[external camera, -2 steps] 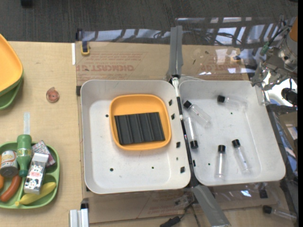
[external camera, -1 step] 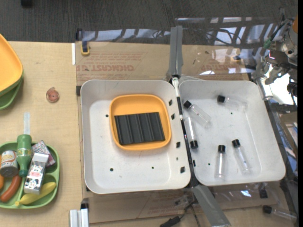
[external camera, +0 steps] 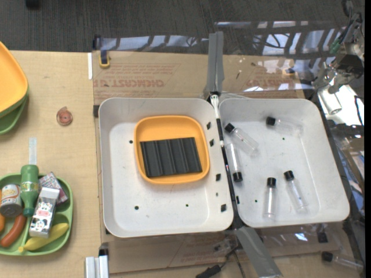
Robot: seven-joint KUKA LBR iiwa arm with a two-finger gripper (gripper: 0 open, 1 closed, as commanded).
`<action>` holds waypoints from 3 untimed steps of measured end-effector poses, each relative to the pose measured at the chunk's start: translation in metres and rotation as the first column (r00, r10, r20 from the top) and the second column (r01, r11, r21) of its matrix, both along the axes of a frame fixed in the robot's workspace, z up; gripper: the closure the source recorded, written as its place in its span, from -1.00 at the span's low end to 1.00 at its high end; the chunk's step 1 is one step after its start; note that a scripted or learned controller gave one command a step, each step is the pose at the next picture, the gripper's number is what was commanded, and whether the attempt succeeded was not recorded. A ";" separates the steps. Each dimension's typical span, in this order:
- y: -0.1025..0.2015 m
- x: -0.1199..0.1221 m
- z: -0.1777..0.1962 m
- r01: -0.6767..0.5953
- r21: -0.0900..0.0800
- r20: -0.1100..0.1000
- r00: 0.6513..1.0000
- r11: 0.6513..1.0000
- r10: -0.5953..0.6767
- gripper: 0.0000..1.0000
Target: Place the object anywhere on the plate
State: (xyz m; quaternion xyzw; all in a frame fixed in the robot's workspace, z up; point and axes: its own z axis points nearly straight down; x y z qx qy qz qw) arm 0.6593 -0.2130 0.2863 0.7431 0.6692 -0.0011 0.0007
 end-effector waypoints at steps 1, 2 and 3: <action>-0.005 0.000 0.067 -0.249 0.000 0.001 0.968 0.968 0.249 1.00; -0.009 0.000 0.126 -0.442 0.000 0.001 0.897 0.897 0.442 1.00; -0.009 0.000 0.155 -0.711 -0.001 0.001 0.704 0.704 0.711 1.00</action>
